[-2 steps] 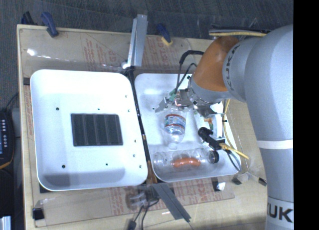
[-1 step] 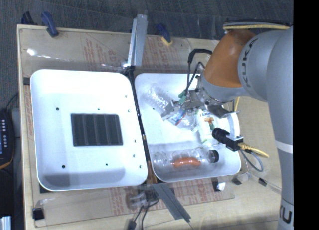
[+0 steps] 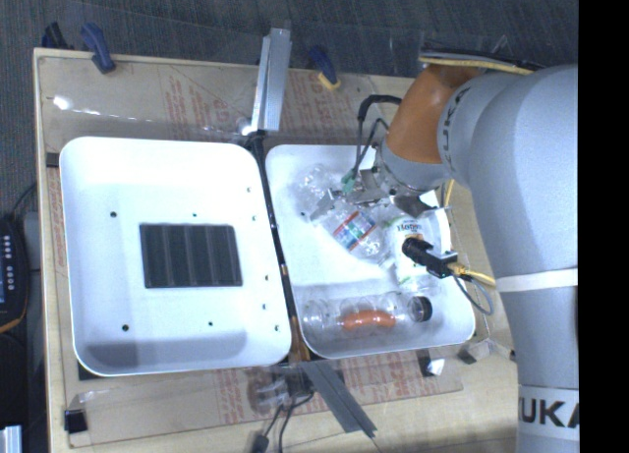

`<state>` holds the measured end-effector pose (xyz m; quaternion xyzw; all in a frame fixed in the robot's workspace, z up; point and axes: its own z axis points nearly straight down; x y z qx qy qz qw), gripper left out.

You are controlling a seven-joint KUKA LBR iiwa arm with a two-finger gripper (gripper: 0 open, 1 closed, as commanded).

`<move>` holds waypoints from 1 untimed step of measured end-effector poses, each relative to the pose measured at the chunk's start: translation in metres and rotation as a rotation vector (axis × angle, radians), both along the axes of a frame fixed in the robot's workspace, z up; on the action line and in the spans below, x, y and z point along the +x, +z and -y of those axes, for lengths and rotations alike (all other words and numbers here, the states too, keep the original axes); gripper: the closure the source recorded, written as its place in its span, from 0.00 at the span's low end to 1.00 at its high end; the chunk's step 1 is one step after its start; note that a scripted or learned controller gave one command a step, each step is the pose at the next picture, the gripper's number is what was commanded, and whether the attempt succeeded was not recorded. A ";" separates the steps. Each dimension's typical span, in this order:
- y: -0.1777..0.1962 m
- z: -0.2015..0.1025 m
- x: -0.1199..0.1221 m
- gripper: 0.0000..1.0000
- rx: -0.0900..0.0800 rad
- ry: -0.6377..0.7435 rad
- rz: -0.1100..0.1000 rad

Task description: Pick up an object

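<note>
Pale wood forms the bench (image 3: pixel 147 412), which carries two white bins side by side on a dark floor. Blue clamps (image 3: pixel 96 48) grip its far edge, and a metal bar (image 3: pixel 270 78) stands at the gap between the bins. The left bin (image 3: pixel 98 186) holds a dark ribbed rectangle (image 3: pixel 190 254) on its floor.

The right bin (image 3: pixel 305 274) holds clear plastic bottles. One bottle (image 3: pixel 359 318) lies along the near wall, long axis running left to right, its dark cap pointing right and something orange inside. Another bottle (image 3: pixel 354 230) with a red and blue label lies slantwise near the middle, long axis running from far left to near right. Crumpled clear plastic (image 3: pixel 314 186) lies at the far left.

The grey arm (image 3: pixel 521 176) reaches in from the right, and its tool (image 3: pixel 378 186) sits low over the slanted bottle. Whether the tool is released or clenched, I cannot tell.
</note>
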<state>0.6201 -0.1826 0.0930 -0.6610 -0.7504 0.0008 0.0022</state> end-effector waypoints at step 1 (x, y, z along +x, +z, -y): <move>0.011 -0.001 0.001 1.00 0.000 0.004 -0.001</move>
